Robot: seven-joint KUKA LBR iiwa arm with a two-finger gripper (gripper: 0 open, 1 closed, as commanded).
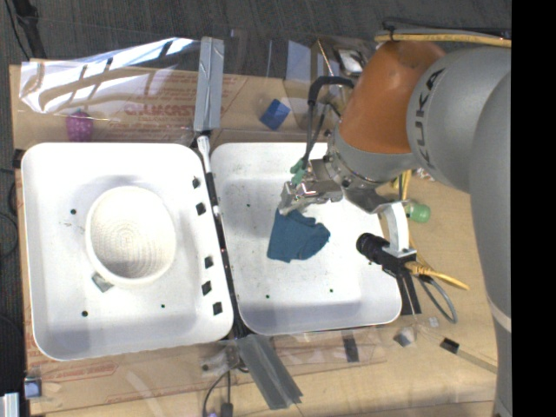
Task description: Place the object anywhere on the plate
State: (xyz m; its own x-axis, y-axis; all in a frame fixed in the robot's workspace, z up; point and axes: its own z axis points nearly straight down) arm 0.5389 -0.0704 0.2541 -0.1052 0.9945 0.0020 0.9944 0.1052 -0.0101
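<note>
- Gripper [300,196], a small metal two-finger pincer under the grey arm's orange band, sits at the upper edge of the crumpled dark-blue soft cloth [297,237]; whether it is spread or pinching cannot be told from this slanted view.
- That blue cloth lies in the right-hand shallow white bin [261,307], right of the round white ribbed plate [132,233], which sits in the left bin across the divider.
- Judged by its folds, the cloth is light, limp and unbreakable; it would sag and drag when lifted.
- A raised fold near its top edge, just below the gripper, seems the best place to pinch.
</note>
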